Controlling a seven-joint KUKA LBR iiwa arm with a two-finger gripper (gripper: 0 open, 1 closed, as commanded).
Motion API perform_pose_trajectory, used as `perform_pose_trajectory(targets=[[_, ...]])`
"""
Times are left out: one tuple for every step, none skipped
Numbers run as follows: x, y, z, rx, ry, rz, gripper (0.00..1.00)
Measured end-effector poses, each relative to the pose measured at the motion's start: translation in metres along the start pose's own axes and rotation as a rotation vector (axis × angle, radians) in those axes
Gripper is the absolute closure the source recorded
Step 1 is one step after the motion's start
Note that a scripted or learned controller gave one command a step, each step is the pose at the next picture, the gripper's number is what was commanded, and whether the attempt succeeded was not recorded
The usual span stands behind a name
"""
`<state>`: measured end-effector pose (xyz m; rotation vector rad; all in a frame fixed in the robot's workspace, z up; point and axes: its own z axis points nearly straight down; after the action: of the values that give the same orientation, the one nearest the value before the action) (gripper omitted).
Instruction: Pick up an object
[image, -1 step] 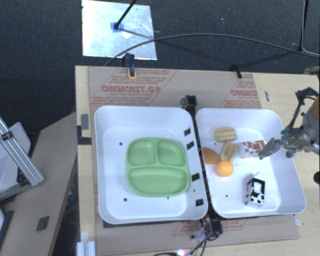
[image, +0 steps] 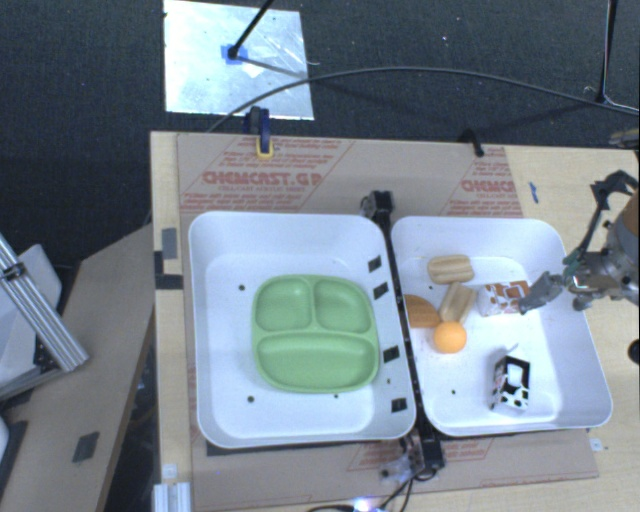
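White plastic bins sit side by side; the left bin (image: 215, 330) holds a green divided plate (image: 316, 333), the right bin (image: 560, 400) a scatter of small things. The gripper (image: 532, 294) reaches in from the right, its tip just beside a small white and orange-patterned piece (image: 503, 296), possibly a wrapper or carton, though it is too blurred to name. Whether it is spread or closed I cannot tell. Left of it lie a tan roll (image: 450, 268), a wooden block (image: 457, 302) and an orange ball (image: 450, 338); nearer sits a black-and-white carton (image: 511, 384). The patterned piece looks light and crushable, so a gentle pinch across its short sides seems best.
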<state>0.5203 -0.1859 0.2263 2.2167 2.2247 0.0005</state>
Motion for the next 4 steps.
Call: perform_pose_trajectory(targets=[[-0.007, -0.004, 0.059, 0.003, 0.001, 0.003, 0.00], [0.002, 0.002, 0.111, 0.003, 0.002, 0.001, 0.00], [0.003, 0.002, 0.143, 0.002, 0.001, 0.003, 0.00], [0.002, 0.003, 0.131, -0.002, -0.001, 0.003, 1.00]])
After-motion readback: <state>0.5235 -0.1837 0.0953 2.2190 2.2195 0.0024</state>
